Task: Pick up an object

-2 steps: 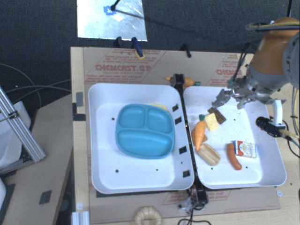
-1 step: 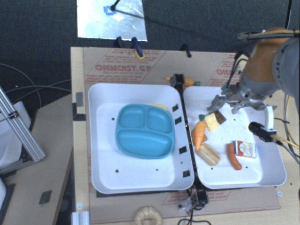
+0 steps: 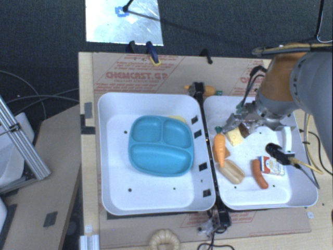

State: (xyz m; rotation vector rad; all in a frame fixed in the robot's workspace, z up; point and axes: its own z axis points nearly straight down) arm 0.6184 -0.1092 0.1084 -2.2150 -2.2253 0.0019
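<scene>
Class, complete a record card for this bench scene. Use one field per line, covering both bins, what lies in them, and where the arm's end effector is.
left bin: white, holds a blue divided plate
right bin: white, holds small food items
carrot: by the right bin's left wall
yellow wedge: just right of the carrot's top
bun: below the carrot
red sausage: right of the bun
small carton: beside the red sausage
end effector: over the right bin, just above the yellow wedge
</scene>
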